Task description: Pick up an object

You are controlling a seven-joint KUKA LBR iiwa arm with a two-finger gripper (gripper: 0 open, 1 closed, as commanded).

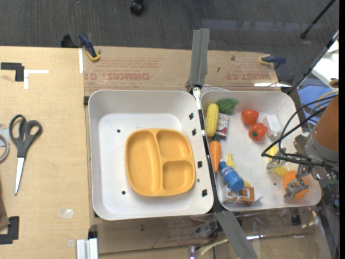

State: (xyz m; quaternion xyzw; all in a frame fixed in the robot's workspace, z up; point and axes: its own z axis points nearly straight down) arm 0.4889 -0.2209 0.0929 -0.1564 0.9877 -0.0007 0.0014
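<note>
Camera view, looking down at a slant: I see the arm reaching in at about 3 o'clock, with the gripper low in the right bin, down toward that bin's 4 o'clock corner; whether its fingers are apart or together I cannot tell, because cables and the wrist hang over them. No single target is named, so I take the orange piece touching the gripper as the likely one; a yellow piece lies just beside it at 10 o'clock; I see nothing clearly between the fingers, so I would not call anything held.

My judgement is that the step in hand is the approach or the closing on that orange piece, with the lift not yet done; the next move calls for a firm close and a straight rise, since the bin's right wall and front wall are both close at 3 and 6 o'clock and leave little room for sideways travel.

Open floor lies toward the bin's middle, at 9 o'clock from the gripper; beyond it sit the blue bottle, the carrot, the corn cob and two red tomatoes near 12 o'clock. The left bin holds a yellow divided plate; scissors lie on the bench well apart at 9 o'clock.
</note>
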